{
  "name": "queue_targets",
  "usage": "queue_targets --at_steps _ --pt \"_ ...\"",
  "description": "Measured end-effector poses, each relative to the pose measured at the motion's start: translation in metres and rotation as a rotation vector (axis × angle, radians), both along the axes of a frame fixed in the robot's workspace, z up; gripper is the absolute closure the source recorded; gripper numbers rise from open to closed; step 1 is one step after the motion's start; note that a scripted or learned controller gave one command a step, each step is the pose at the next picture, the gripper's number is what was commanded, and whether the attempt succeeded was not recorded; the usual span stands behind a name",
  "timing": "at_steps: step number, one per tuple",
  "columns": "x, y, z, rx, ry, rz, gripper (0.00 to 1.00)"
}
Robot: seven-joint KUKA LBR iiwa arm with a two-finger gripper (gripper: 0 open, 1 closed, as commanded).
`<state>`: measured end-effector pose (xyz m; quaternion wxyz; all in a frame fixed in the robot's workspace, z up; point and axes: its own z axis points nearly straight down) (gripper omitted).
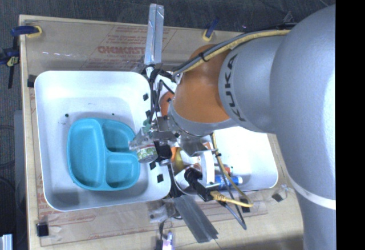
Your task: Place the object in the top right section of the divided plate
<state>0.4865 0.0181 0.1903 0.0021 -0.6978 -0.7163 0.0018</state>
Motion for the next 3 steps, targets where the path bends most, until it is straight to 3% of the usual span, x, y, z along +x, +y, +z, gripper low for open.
queue_targets --at_steps 1,2,3 --pt "-0.010 -0.059 0.015 0.000 -0.004 0.102 1.00" --pt "0.004 -0.008 0.001 0.002 -0.001 0.462 1.00" --pt "0.004 -0.009 0.001 0.002 -0.002 0.461 0.00"
